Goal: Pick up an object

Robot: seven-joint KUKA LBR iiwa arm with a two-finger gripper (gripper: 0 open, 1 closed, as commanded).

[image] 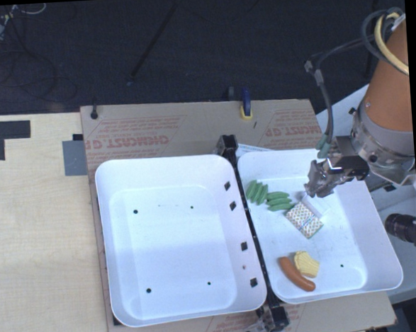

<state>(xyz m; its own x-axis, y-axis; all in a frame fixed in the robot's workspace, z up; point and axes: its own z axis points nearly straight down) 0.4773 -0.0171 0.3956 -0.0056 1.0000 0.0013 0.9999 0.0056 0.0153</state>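
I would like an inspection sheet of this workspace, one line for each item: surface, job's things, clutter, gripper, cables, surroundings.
Surface: two white bins side by side on a cardboard sheet; left bin, right bin.
Job's things: all in the right bin: green pea pods, patterned packet, orange sausage-like toy touching a yellow corn piece.
Clutter: nothing seen.
Gripper: gripper over the right bin, just above the packet in this view; nothing seen between its fingers.
Cables: grey and yellow hoses on the arm; cables on the dark floor.
Surroundings: wooden bench top, blue and yellow clamp.
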